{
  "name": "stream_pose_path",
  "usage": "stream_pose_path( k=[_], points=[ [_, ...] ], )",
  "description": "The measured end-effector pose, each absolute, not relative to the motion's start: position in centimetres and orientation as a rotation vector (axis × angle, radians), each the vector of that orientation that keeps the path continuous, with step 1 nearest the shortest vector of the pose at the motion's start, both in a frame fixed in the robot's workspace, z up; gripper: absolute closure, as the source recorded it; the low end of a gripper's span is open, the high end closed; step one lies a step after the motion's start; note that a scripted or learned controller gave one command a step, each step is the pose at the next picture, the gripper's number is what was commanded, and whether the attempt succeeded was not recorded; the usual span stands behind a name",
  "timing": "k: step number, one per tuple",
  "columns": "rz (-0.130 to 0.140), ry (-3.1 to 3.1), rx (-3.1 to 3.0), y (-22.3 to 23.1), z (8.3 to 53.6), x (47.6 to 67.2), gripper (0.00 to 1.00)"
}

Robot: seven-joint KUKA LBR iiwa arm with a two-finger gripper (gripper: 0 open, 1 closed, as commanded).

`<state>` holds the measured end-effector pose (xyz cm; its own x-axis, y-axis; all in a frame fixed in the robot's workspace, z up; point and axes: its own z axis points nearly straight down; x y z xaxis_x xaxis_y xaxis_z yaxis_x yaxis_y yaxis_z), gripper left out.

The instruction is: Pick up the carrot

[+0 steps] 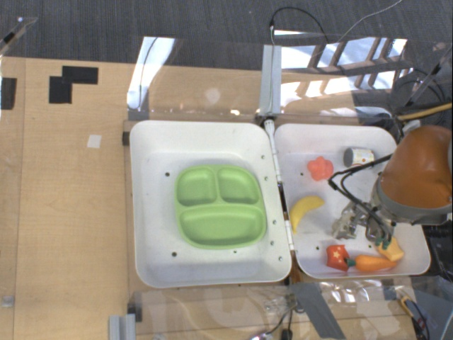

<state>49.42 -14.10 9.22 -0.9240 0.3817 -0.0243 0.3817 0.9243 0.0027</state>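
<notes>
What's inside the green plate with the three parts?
The green plate sits in the left bin, and nothing lies in any of its three parts. Nothing covers it, so all of it shows. The carrot is in the right bin.

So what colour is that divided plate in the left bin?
Light green; the divided plate shows plainly in the camera view, inside the left bin.
</notes>
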Motion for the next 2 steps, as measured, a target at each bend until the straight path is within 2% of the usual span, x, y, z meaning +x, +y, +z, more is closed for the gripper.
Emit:
stream_pose_path(
  k=[1, 2],
  points=[
    [0.003, 3.032, 0.787, -11.9, 14.2, 50.9, 1.0],
    [0.001, 3.043, 0.754, -13.5, 13.7, 48.9, 1.0]
  ],
)
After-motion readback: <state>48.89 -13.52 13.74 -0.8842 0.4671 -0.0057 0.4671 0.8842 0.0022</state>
